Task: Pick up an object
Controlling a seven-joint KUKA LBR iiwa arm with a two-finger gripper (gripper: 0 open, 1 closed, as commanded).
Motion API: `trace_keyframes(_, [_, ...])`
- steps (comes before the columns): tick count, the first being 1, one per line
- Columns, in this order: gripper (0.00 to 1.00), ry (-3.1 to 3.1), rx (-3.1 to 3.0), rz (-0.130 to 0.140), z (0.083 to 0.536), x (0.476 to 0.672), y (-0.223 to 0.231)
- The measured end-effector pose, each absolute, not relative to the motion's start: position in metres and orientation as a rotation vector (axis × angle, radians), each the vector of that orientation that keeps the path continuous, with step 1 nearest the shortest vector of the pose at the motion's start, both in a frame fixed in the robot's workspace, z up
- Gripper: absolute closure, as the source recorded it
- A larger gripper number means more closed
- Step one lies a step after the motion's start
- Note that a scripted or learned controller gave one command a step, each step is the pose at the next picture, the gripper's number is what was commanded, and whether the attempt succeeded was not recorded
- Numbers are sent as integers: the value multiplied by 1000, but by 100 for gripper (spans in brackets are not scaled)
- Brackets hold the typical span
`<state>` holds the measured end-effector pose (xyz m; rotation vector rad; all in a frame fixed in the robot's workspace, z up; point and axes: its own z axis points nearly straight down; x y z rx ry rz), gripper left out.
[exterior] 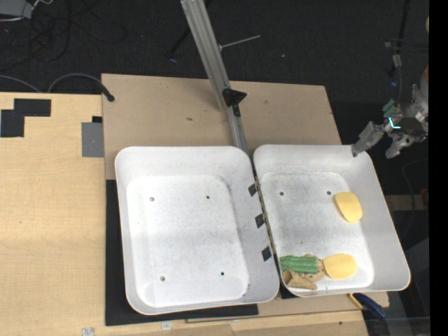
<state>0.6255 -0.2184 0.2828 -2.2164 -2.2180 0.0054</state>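
White plastic makes up both shallow bins on my bench. Nearest the camera, along the front wall of the right bin (381, 208), three things crowd together: a green cactus-like toy (299, 263) lying on its side, a tan crumpled piece (302, 280) touching it just below, and a yellow rounded piece (340, 265) touching the green toy's right end. Farther back in the same bin, near the right wall and well apart from that cluster, lies a second yellow rounded piece (348, 206). That makes two yellow pieces, one green toy and one tan piece, four objects in all, every one in the right bin.

Beside it, the left bin (133, 187) shows its bare white floor with four small dark holes; three black clips sit along the seam where the two bins meet.

Beyond the bins, a grey metal rail (213, 65) slants up across the brown board toward the far edge.

My gripper (378, 140) hangs off the right bin's far right corner, outside its rim and well apart from every object. My two grey fingers (365, 141) point down and leftward, spread apart, with nothing between them.
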Motion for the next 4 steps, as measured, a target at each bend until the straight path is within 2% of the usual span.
trace_keyframes(1, [0,-2224,-2215,3,285,626,-218])
trace_keyframes(3, [0,-2223,-2212,5,182,628,-204])
trace_keyframes(4, [0,-2216,-2215,7,123,619,-197])
